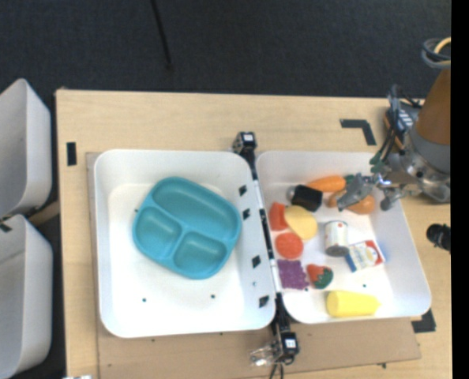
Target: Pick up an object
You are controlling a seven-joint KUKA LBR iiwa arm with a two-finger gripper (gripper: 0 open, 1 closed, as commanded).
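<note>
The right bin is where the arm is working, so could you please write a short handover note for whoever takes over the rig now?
Gripper: low over the far side of the right bin, by the orange carrot; whether the jaws are open or shut cannot be told, and nothing is seen held.
Things: right bin holds the carrot, a black piece, a yellow block, a purple piece, a small can. The left bin holds a blue divided plate.
Done: no pick visible.
Left: grasp and lift one object.

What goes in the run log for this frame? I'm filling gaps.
gripper: over right bin, by orange piece | grasp: none seen | blue tray: left bin
</note>
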